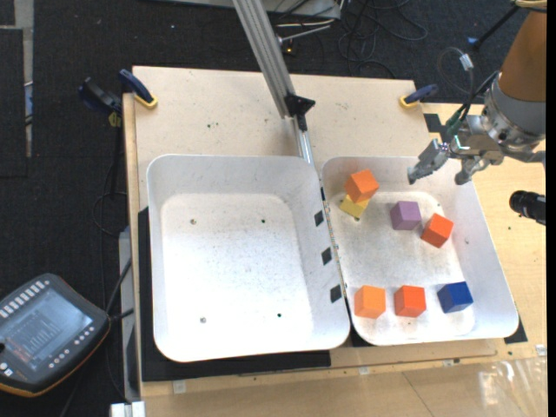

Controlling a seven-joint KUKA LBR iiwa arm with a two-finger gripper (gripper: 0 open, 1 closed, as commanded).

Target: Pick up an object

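The right bin (pixel 486 259) holds several small blocks. An orange cube (pixel 362 184) leans on a yellow block (pixel 352 207) near the bin's back left. A purple cube (pixel 405 215) and an orange-red cube (pixel 437 230) lie mid-bin. Along the front sit an orange cube (pixel 370 301), an orange-red cube (pixel 410 301) and a blue cube (pixel 454 296). My gripper (pixel 447 168) hangs open above the bin's back edge, right of the leaning orange cube, with nothing between its fingers.
The left bin (pixel 174 233) lies beside the right one, speckled with dark spots. A slanted metal rail (pixel 265 46) ends above the seam between the bins. Clamps sit at the bench's back corners. A teach pendant (pixel 43 333) rests at the front left.
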